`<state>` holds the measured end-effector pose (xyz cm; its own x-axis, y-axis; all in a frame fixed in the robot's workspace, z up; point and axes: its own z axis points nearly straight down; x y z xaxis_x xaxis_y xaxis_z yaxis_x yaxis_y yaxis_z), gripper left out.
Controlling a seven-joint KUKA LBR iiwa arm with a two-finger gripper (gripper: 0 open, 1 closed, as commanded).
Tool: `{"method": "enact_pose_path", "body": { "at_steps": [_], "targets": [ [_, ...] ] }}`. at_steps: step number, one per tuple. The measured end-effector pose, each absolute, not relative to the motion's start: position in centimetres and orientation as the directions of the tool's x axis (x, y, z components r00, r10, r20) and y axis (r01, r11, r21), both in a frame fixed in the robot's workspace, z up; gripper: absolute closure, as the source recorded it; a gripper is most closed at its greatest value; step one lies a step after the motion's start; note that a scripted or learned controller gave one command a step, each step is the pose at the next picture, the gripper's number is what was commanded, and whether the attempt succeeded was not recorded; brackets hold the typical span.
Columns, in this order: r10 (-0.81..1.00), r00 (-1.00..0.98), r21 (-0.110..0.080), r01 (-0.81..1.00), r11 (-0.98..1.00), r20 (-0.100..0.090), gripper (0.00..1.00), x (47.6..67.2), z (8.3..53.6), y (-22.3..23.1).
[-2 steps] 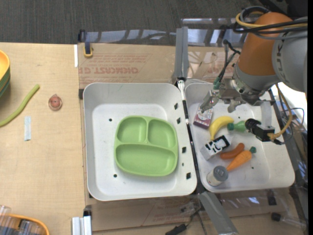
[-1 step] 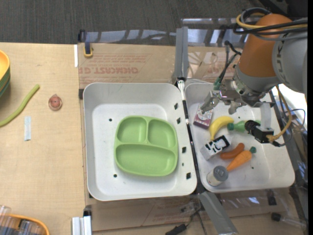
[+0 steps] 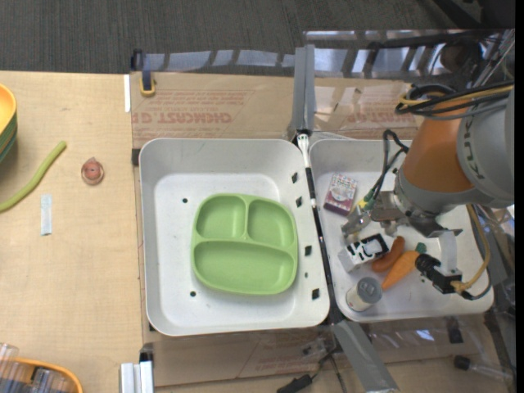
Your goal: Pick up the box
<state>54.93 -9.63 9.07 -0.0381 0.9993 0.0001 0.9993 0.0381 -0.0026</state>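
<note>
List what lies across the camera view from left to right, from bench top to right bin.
green strip → small round pink thing → green divided plate in the left bin → box in the right bin → orange carrot-shaped thing

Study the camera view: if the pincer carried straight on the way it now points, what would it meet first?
Probably the black-and-white item lying just beneath the pincer in the right bin; depth is hard to judge from this slanted view.
</note>
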Motion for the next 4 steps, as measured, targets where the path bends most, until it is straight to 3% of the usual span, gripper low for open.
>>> {"method": "enact_pose_path", "body": {
  "at_steps": [1,2,3,4],
  "targets": [
    [0.968,-0.249,-0.001,0.968,0.249,-0.001,0.0,62.1,9.1,-9.5],
    [1.0,0.0,0.001,1.0,0.0,-0.002,0.0,65.3,9.2,-10.3],
    [1.0,-0.003,0.003,1.0,0.003,-0.001,1.0,65.5,11.0,-10.4],
    [0.992,-0.129,-0.001,0.992,0.129,-0.002,1.0,65.9,19.1,-4.8]
  ]
}}
